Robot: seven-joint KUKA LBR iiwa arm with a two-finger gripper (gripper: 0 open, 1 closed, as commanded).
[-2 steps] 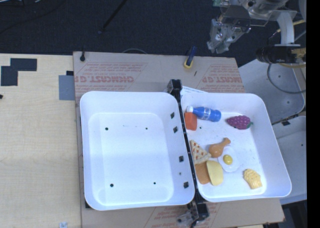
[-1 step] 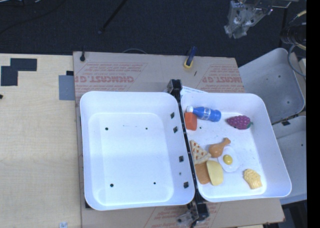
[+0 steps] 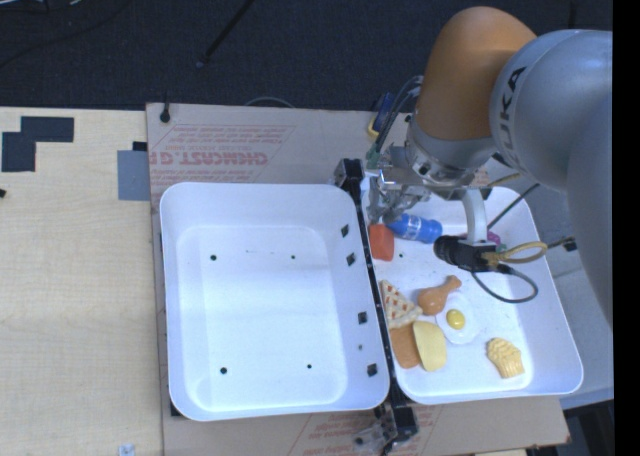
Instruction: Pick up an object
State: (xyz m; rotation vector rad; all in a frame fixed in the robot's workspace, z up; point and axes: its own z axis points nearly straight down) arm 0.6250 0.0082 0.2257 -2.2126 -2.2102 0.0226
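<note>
Hovering at right bin's (image 3: 560, 369) upper-left corner, gripper (image 3: 385, 206) (finger state indeterminate) sits over blue bottle (image 3: 415, 229) beside orange piece (image 3: 381, 242); recommend centring on one item, clear of the wall, before closing.

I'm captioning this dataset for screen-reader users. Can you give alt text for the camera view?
A grey and orange robot arm lowers its gripper over a blue bottle and an orange block in the right white bin, which also holds toy foods.
</note>
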